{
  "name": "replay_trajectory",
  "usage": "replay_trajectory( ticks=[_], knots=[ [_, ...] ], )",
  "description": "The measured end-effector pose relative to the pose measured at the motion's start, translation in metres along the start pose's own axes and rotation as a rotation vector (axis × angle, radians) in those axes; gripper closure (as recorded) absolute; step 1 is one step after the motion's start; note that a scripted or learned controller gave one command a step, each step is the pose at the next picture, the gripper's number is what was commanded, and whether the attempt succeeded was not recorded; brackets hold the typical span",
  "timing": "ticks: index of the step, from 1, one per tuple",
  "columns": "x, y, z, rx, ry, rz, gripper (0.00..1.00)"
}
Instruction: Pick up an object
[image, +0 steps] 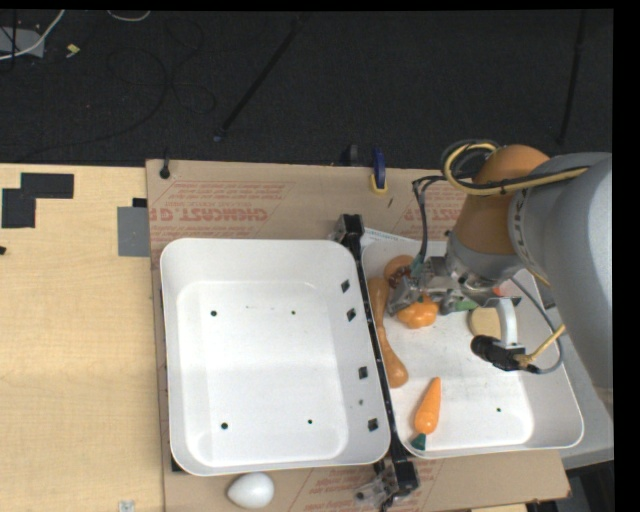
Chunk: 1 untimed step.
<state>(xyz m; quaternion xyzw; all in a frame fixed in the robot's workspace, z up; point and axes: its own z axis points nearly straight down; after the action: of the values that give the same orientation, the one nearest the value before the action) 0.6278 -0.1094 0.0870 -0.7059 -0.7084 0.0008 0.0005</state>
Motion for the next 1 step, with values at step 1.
replay_trajectory(
  ticks=[1],
  knots=[
    [-0.0031, -0.0545, 0.0002, 0.006, 0.002, 0.004, 0.00]
  ],
)
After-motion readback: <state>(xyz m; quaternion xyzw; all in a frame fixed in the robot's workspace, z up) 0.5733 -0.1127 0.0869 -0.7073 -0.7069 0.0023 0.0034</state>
